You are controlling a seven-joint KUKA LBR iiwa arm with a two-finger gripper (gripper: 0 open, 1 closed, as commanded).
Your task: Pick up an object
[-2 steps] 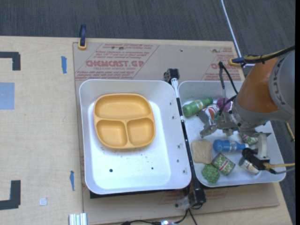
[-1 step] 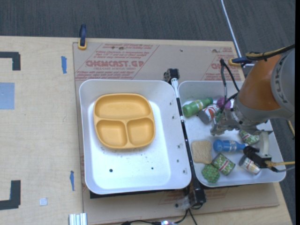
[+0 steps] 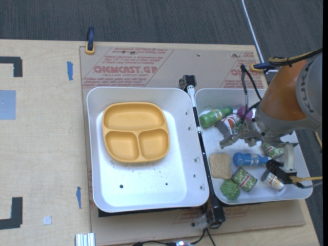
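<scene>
Bench [image 3: 41, 152]: pale wood w/ blue tape marks, far left; a printed cardboard sheet lay under both bins.
Left bin [image 3: 97, 152]: shallow, white, left of centre. Held a yellow divided plate [image 3: 136, 131] w/ 3 sections, set toward the bin's back-left.
Right bin [image 3: 215, 95]: white, touching the left bin along a dark seam. Crowded w/ small items.
Items, L to R: green bottle [image 3: 213, 117] at back-left, long axis running left-right w/ slight tilt; tan bread slice [image 3: 221, 165] near the front-left; green round thing [image 3: 230, 189] at the front; small can [image 3: 244, 179] just beside it; blue bottle [image 3: 249, 160] mid-bin, long axis left-right; more small cans further right.
Gripper [image 3: 237, 134]: metal, over mid-bin, between green bottle and blue bottle.
Jaws: looked spread, nothing seen between them; released, as best I could judge.
Arm [image 3: 287, 94]: grey w/ orange band, entering from the right, above the bin's right half.
Key relation: blue bottle lay just in front of and slightly right of the jaws, the nearest likely target; green bottle lay behind and left. Closing across the blue bottle's short width prob. suited best.
</scene>
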